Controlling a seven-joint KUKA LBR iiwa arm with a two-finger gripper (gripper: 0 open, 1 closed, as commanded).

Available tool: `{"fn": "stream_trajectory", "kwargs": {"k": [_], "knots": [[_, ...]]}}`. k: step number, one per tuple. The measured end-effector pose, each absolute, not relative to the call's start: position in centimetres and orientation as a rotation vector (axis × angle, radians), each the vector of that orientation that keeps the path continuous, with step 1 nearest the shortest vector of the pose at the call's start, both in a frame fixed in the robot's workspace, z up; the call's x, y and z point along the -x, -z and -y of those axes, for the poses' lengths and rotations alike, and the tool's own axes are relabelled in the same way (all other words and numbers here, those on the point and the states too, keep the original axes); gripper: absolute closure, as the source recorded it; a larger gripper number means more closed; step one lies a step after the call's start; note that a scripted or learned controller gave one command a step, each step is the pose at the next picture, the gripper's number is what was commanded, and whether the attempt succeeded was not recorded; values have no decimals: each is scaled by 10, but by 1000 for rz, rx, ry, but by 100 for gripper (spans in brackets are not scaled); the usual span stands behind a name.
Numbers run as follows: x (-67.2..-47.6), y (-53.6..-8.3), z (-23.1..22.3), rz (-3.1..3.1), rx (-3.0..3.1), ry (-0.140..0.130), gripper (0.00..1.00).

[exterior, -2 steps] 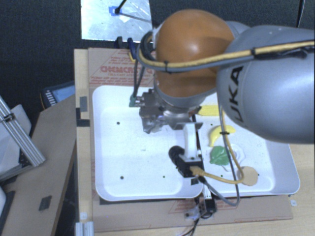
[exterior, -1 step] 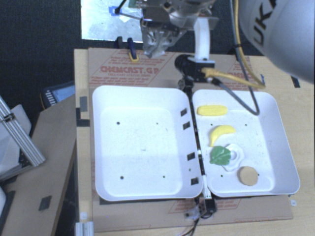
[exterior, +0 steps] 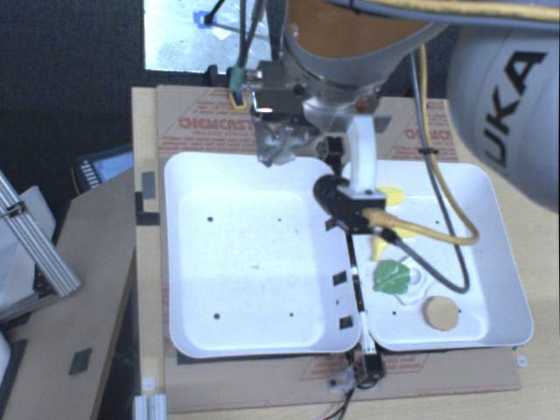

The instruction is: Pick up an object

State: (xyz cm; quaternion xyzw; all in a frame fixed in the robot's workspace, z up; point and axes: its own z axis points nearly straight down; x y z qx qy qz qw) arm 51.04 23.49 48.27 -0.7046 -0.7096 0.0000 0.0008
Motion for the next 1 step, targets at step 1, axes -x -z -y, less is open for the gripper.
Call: {"fn": "stream_trajectory", "kwargs": {"k": [1], "knots": [[-504, -513, -234, 2229, 2215, 7, 100]]}}
